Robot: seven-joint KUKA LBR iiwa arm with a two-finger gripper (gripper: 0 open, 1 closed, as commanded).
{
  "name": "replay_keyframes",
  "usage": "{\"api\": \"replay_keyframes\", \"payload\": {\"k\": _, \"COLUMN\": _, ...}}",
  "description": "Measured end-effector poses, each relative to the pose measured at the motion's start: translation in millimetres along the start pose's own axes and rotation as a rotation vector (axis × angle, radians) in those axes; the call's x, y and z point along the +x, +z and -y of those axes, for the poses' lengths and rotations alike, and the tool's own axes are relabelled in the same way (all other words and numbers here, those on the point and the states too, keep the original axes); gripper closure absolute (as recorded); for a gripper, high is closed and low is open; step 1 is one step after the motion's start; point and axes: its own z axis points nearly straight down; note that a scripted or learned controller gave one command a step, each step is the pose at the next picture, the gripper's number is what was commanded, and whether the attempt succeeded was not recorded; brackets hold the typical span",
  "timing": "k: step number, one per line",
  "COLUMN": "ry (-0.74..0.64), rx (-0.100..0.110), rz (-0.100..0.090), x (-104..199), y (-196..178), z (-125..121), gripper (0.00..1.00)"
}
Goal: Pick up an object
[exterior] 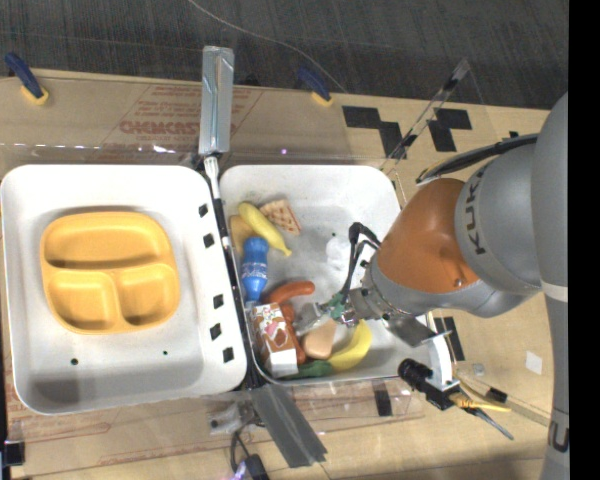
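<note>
Bench, cardboard-lined, two white bins. Left bin [20,268]: yellow tray [108,268]. Right bin [370,193]: banana [263,227], blue bottle [255,266], sausage [288,291], carton [274,336]. Gripper [338,310] low at 6 o'clock of right bin, possibly targeting lower banana [356,346]; opening cannot be judged.

Yellow divided plastic tray [108,270] in left white bin [20,368]. Right white bin [310,183] holds, along its left wall: yellow banana [263,227], blue bottle [254,266], red sausage [289,292], small carton [276,339]. Gripper [338,308] over second banana [355,346] near front edge.
</note>
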Motion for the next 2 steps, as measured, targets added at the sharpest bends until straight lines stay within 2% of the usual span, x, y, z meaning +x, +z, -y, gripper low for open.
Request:
{"api": "replay_keyframes", "payload": {"k": 1, "ry": -0.005, "rx": -0.001, "rz": 0.001, "x": -0.4, "y": -9.7, "z": -0.9, "gripper": 1.00}}
{"api": "replay_keyframes", "payload": {"k": 2, "ry": 0.173, "rx": -0.002, "rz": 0.003, "x": -6.3, "y": -117.9, "z": -39.7, "gripper": 1.00}}
